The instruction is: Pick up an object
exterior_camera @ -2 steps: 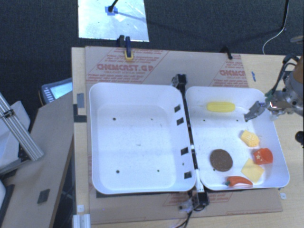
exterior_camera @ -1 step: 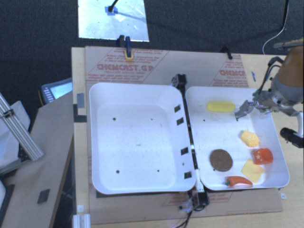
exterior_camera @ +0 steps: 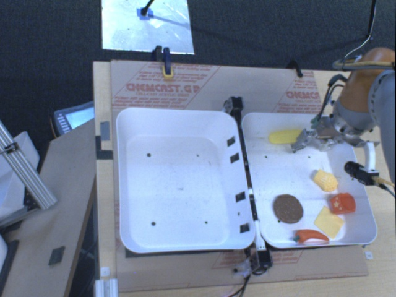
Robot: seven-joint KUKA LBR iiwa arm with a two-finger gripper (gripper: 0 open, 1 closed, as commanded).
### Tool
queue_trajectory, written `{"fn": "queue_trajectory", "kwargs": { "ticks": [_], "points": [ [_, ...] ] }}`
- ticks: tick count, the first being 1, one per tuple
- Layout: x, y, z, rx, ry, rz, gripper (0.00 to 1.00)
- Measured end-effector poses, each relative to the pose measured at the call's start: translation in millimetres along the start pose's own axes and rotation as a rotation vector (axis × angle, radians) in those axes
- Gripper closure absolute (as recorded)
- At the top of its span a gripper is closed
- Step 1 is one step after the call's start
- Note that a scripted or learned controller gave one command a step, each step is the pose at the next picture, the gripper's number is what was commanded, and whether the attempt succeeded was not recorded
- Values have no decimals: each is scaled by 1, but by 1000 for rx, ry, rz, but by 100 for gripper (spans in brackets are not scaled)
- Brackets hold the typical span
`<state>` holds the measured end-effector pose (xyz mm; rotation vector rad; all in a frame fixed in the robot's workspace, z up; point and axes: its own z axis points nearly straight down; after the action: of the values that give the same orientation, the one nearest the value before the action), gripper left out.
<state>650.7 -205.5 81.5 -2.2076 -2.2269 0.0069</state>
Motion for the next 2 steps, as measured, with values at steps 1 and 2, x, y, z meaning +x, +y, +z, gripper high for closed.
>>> {"fn": "queue_trajectory", "kwargs": {
  "ticks": [1,2],
  "points": [
    [-1,-17,-80,-16,-4,7,0],
    [-1,-17,-87,-15,-4,2,100]
  ]
}}
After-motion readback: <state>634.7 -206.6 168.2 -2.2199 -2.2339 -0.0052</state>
